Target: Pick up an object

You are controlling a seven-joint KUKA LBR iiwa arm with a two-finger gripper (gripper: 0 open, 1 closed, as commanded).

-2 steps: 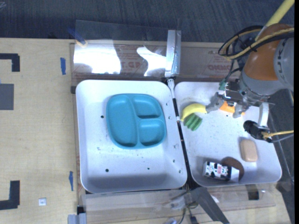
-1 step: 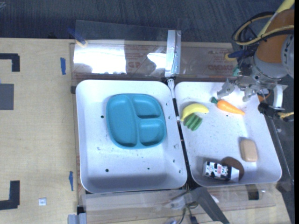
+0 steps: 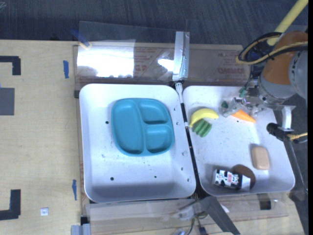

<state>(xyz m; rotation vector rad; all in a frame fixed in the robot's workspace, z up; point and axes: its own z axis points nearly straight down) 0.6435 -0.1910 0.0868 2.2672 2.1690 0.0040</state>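
Note:
The right bin (image 3: 274, 131) holds several small things. A yellow banana (image 3: 203, 114) lies at its upper left with a green ridged piece (image 3: 202, 127) just below it. An orange wedge (image 3: 244, 116) lies near the bin's top edge. A tan block (image 3: 260, 156) rests at the right, and a black-and-white patterned carton (image 3: 228, 178) lies at the front beside a brown disc (image 3: 244, 171). My gripper (image 3: 234, 105) hangs low over the top of the right bin, right next to the orange wedge and a little right of the banana. Nothing visible is lifted.
The left bin (image 3: 93, 146) holds a blue divided plate (image 3: 143, 126). A clear plastic sheet and a metal post (image 3: 181, 55) stand behind the bins. Cables and a yellow hose (image 3: 293, 11) trail over the arm at the upper right.

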